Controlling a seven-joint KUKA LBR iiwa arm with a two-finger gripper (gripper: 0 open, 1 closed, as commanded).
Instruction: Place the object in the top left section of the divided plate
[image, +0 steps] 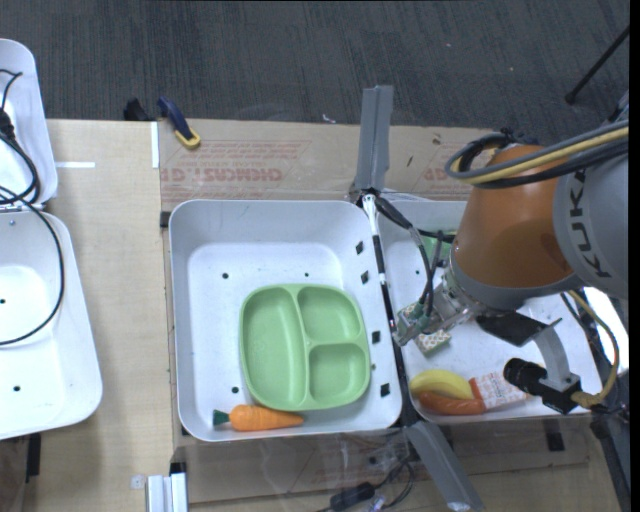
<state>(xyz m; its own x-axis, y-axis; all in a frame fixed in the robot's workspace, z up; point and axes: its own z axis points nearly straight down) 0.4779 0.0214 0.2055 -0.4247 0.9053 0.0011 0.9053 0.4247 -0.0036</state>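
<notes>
pale green plastic, smooth and matte, forms the divided plate (304, 347), a rounded rectangle moulded into three sections, one long and two smaller; it is laid flat in the left bin (200, 250), a shallow white tray with glossy walls and small dark holes in its floor. just beside the plate's near left corner, an orange toy carrot (264, 419) with a green tip is seen lying along the bin's front wall, apart from the plate's rim or barely at it. all three sections of the plate are seen bare.

to the right of the plate, past the wall between the trays, the right bin (395, 260) is reached into by the grey arm (560, 240), its broad orange band rounded and shiny. the gripper (425, 325) is held low just beyond the plate's right edge, over the right bin's left side. a small pale block with dark dots (432, 342) is seen at its tip, but whether the claw is apart, together or clamped on it cannot be told. further right of the plate's near corner, a yellow curved banana-like toy (440, 383) is rested upon a reddish rounded piece (450, 405), and a small white and red carton (500, 390) is laid beside them, touching.
</notes>
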